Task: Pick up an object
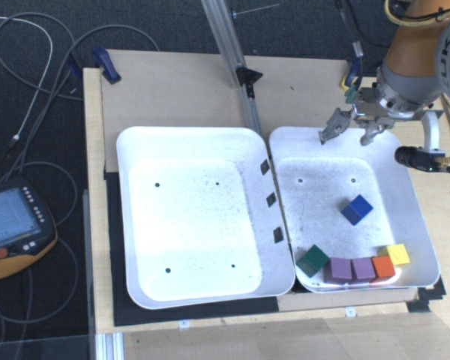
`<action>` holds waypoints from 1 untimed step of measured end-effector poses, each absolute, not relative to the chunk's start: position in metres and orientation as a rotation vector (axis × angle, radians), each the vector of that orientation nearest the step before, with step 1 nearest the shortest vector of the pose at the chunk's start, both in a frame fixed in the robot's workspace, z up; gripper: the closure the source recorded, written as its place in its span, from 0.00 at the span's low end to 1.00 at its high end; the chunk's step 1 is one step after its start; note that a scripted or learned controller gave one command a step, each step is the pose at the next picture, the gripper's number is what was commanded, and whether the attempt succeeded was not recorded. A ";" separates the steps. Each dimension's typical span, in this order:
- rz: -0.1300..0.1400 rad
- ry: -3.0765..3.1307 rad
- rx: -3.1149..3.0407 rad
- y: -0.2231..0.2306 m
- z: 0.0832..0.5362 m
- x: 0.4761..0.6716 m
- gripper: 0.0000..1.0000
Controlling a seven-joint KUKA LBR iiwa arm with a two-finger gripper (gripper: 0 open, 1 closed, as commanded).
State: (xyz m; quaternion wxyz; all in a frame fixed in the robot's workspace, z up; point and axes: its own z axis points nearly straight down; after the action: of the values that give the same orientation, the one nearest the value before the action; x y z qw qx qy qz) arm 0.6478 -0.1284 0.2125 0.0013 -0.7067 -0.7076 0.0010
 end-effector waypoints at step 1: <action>0.011 -2.210 -2.219 -0.178 0.095 0.585 0.00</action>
State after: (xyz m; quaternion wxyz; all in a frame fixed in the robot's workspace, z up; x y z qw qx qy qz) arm 0.5850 -0.1777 0.0946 0.0050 -0.7085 -0.7057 0.0034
